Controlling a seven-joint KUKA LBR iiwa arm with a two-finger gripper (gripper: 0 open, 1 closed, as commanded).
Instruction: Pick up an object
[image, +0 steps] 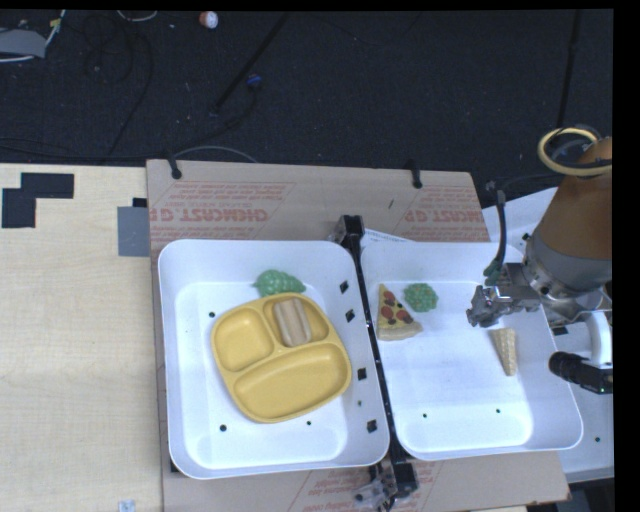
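Bright, even overhead light, soft shadows, mild blur, dark background.

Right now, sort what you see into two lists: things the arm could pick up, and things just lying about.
Candidates to pick up:
- ice cream cone, right bin, nearest the gripper
- pizza slice, right bin
- small green piece beside the pizza
- green piece, left bin
- hot dog, in the yellow tray

Just lying about:
- yellow tray
- cardboard sheet
- floor cables

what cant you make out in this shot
- Gripper, camera view: small, dark and blurred, so its fingers can't be read.
- Green piece in the left bin: the yellow tray covers its lower edge.
- Arm: cut off at the right edge.
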